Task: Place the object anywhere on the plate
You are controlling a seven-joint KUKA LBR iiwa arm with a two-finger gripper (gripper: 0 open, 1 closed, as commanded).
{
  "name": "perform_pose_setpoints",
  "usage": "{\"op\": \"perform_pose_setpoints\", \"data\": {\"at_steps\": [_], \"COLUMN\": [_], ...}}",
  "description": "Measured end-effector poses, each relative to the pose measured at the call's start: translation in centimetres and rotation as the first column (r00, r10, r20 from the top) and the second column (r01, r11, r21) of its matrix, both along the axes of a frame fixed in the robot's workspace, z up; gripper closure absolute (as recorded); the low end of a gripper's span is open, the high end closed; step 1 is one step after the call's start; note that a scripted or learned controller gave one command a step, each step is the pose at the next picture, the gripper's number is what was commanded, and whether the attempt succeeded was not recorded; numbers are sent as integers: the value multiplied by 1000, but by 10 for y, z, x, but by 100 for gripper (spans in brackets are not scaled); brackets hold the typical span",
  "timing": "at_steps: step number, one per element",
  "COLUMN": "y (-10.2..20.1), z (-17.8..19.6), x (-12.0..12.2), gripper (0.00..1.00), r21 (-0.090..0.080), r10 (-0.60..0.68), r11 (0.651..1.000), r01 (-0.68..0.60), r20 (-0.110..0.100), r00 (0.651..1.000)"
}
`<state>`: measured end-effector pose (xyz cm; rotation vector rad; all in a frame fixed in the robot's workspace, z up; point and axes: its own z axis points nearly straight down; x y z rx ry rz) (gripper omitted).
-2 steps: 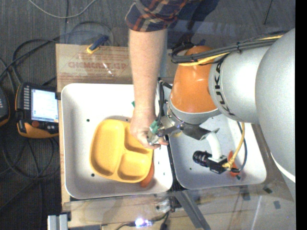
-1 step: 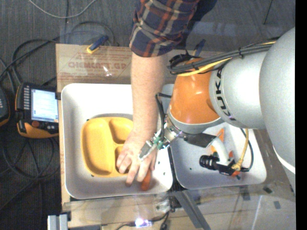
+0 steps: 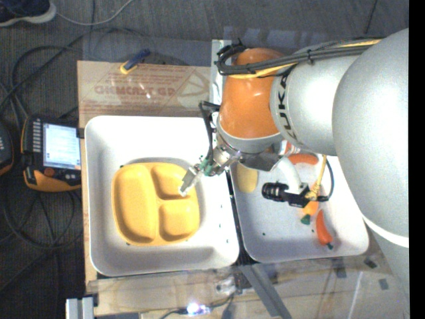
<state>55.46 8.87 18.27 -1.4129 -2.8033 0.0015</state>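
Yellow plate (image 3: 143, 205) right beneath the gripper (image 3: 188, 183) | tip above its arm-side compartments | open or shut: cannot tell

Grey arm (image 3: 372, 111), orange band (image 3: 249, 102), KUKA lettering (image 3: 279, 104)

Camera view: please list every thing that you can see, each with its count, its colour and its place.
left bin: one, white, on the bench
right bin: one, white, beside the left bin
plate: one, yellow, divided, in the left bin
carrot-like thing: one, orange, near corner of the right bin
pale object: one, pale yellow, left side of the right bin, partly hidden
handheld screen unit: one, black and orange, on the floor left of the bench
small tool: one, blue and yellow, on the board behind the left bin
gripper: one, over the plate's right side
arm: one, grey with orange band, reaching from the right
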Motion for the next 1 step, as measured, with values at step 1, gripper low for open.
{"op": "perform_pose_setpoints", "data": {"at_steps": [1], "y": [0], "z": [8], "x": [0], "gripper": [100], "r21": [1], "r10": [-1], "r11": [1000], "r01": [1], "r20": [-2], "r00": [1000]}}
